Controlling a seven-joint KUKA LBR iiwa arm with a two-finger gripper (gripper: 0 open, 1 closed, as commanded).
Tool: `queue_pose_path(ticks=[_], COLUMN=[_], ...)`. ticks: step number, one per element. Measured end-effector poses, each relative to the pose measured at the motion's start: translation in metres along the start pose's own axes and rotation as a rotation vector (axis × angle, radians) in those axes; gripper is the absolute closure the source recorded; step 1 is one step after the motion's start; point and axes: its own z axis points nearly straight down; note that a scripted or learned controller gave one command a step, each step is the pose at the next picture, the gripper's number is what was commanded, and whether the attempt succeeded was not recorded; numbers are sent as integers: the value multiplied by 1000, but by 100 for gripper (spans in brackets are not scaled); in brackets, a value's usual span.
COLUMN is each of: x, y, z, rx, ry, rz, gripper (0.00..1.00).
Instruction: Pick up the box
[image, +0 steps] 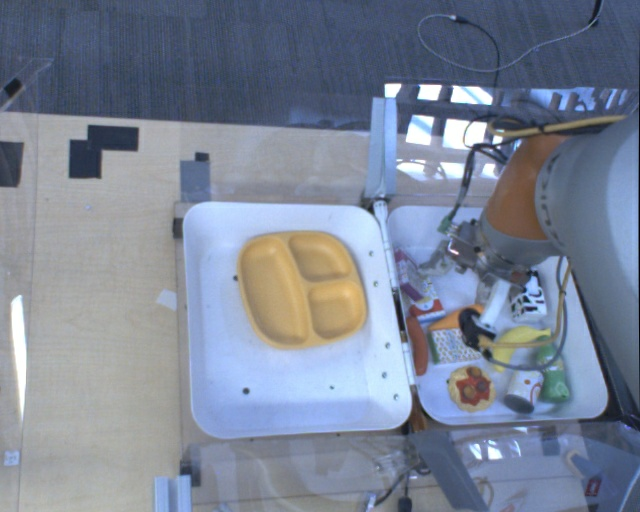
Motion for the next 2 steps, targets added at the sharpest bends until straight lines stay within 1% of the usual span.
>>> queue_pose_path(ticks=[1, 2], x=[3, 20], y=[3, 38], z=[2, 14], rx=[12, 27], ry=[-2, -19], rz=[223, 439], gripper=[0, 0])
